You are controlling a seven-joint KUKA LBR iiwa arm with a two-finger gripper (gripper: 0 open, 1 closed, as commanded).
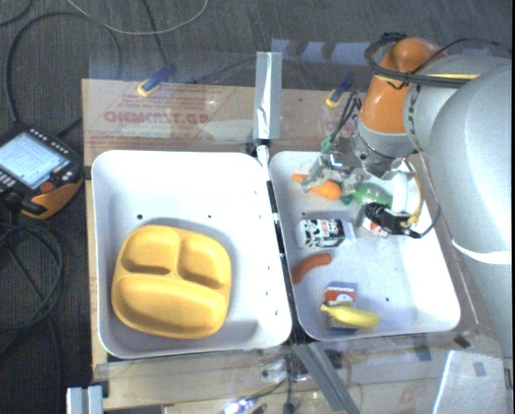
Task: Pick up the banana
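The yellow banana (pixel 354 317) lies near the front edge of the right bin (pixel 412 304), just below a small red and blue box (pixel 340 296). My gripper (pixel 336 167) hangs over the back of that bin, far from the banana, right above an orange fruit-like item (pixel 325 191) and a green piece (pixel 366 197). From this slant I cannot make out how the fingers stand.
A yellow divided tray (pixel 172 279) fills the left bin (pixel 136 188). In the right bin also lie a black and white carton (pixel 323 230), a reddish sausage (pixel 310 267) and a small red and white item (pixel 376 222). A pendant (pixel 28 169) rests left of the bench.
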